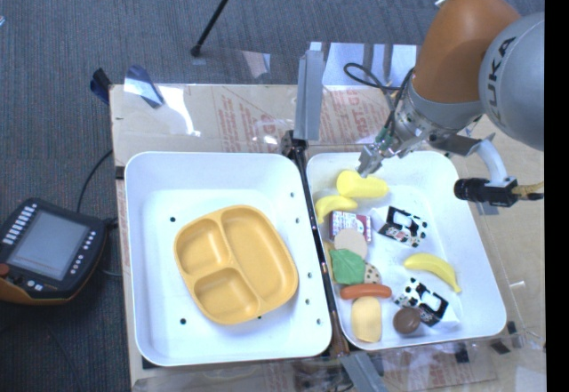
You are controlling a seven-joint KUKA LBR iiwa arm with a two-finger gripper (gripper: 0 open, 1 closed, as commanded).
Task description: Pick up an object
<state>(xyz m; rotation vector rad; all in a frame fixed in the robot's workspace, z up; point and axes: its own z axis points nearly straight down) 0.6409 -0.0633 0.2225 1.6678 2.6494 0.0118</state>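
The right bin (471,204) holds several toy foods. Among them are a yellow lemon-like piece (363,186), a small banana (332,204) at the left wall and another banana (433,270). There are also a pink packet (349,224), two black-and-white cartons (402,227) (422,300), a green leaf piece (348,268), a red sausage (365,291), a cream block (366,319) and a brown round piece (407,321). My gripper (373,157) hangs at the bin's far edge, just above and behind the lemon-like piece. I see nothing held in it.
In the left bin (151,204) lies a yellow divided plate (235,263). A ridge (311,230) separates the two bins. A clear panel (356,70) stands behind the bins. A control pendant (44,248) rests on the floor at left. The arm's orange band (458,44) looms over the right bin's far corner.
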